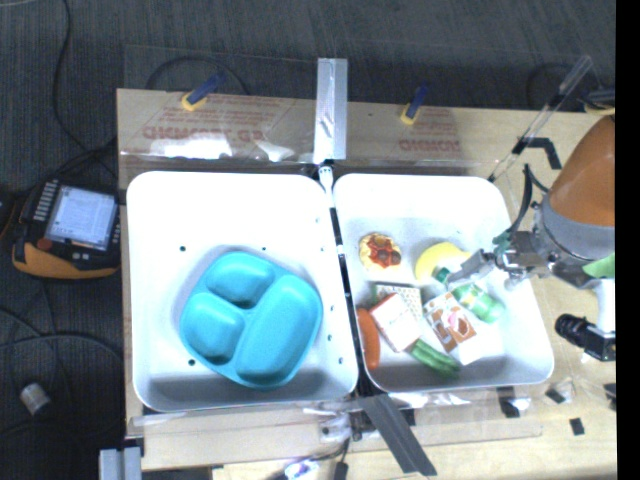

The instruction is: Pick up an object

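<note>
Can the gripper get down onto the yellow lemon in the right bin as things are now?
Probably yes. The gripper sits right beside the yellow lemon, whose top looks uncovered.

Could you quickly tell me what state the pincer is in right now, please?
Pincer: over the right bin, near the yellow ball; open or shut cannot be told.
</note>
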{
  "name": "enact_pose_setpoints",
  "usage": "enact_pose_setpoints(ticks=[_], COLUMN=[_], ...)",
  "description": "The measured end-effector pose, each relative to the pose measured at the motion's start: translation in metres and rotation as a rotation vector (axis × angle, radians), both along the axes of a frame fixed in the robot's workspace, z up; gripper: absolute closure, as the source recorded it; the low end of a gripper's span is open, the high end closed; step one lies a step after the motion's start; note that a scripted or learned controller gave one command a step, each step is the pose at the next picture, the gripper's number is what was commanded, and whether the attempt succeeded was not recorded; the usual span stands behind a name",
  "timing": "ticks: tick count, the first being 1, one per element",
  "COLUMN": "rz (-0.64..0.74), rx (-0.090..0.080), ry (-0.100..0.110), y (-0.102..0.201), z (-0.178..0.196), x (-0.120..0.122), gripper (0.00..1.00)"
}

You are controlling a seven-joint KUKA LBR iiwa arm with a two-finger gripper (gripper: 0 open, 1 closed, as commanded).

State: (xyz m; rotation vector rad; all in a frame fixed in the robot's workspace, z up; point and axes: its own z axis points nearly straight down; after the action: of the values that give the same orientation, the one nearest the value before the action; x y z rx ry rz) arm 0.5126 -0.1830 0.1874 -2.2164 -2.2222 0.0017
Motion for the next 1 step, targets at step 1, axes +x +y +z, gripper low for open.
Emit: enact_pose_setpoints(ticks=[1], rz=[-0.151], rx=[-0.001], ry=[0.001], y=[0.0023], z=[-0.0379], x=[-0.0291], gripper=[0.0])
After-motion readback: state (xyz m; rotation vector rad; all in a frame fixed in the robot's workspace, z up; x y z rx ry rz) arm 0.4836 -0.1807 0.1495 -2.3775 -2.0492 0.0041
